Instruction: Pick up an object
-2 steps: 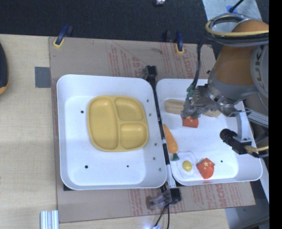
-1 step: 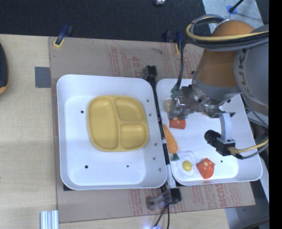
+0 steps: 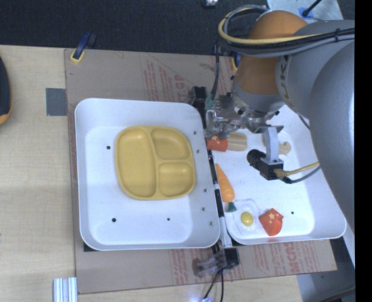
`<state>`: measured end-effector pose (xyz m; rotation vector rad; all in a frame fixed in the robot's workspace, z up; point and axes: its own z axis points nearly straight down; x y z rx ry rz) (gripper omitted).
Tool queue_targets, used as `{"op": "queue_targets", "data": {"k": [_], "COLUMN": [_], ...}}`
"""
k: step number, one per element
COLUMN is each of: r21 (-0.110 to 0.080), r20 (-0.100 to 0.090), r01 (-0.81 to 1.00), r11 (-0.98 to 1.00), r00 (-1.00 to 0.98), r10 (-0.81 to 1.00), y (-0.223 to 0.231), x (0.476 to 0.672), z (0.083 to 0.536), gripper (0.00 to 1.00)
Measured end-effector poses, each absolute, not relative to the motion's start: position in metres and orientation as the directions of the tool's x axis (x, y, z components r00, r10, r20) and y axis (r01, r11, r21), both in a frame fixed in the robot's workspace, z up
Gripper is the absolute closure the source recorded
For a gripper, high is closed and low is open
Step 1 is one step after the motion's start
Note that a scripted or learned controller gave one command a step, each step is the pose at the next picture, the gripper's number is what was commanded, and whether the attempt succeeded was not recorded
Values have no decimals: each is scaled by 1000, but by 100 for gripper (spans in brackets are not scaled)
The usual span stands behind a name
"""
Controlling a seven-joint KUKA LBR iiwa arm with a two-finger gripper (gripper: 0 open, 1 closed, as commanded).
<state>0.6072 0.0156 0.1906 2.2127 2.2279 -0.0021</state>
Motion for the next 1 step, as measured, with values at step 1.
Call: {"op": "queue_targets", "data": {"k": [1], "r21": [1], "r20": [-2], "r01": [1000], "r11": [2], "r00": [-2], "r10": [1000], "y": [-13], "x": [640], "z": [192], "gripper": [100]}}
